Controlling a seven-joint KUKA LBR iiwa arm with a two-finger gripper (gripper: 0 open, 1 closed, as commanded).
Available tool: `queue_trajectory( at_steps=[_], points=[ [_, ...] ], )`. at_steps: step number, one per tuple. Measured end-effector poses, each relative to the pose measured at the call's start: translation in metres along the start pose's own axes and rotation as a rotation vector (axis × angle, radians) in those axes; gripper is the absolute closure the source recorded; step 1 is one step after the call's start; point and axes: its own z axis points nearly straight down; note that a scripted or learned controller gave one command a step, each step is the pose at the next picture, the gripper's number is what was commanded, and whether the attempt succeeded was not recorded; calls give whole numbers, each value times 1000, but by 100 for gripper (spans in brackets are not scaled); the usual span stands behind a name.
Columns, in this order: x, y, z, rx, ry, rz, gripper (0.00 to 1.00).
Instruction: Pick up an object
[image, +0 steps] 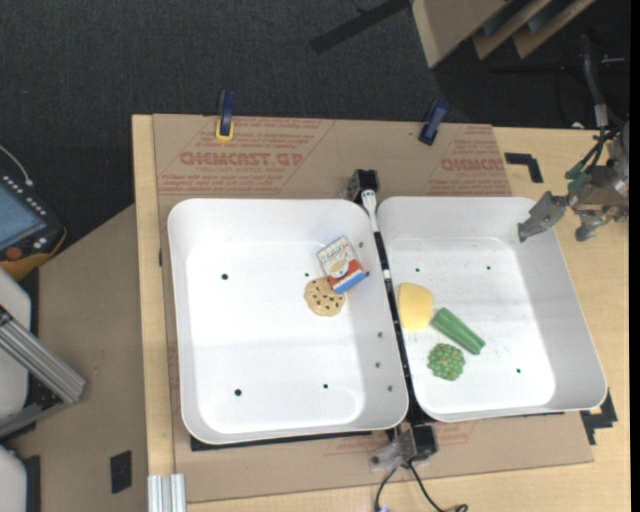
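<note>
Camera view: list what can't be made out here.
- Gripper: arm cut off by the right edge; whether it is open or shut is too small to tell.
- Small carton in the left bin: print too small to read.
- Yellow piece: its lower right part lies under the green piece.

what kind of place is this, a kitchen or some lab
Most likely a robot lab test bench, not a kitchen. Two white bins sit on a cardboard sheet held by blue clamps, the food is toy-like, such as the cookie, and a gripper hangs at the right.
</note>
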Motion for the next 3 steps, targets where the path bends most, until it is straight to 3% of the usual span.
queue_trajectory(
  at_steps=[1,2,3],
  points=[
    [0,1,-11,-3,-2,-1,100],
    [-30,-54,-2,5,2,4,100],
    [-28,-108,-7,4,2,4,100]
  ],
)
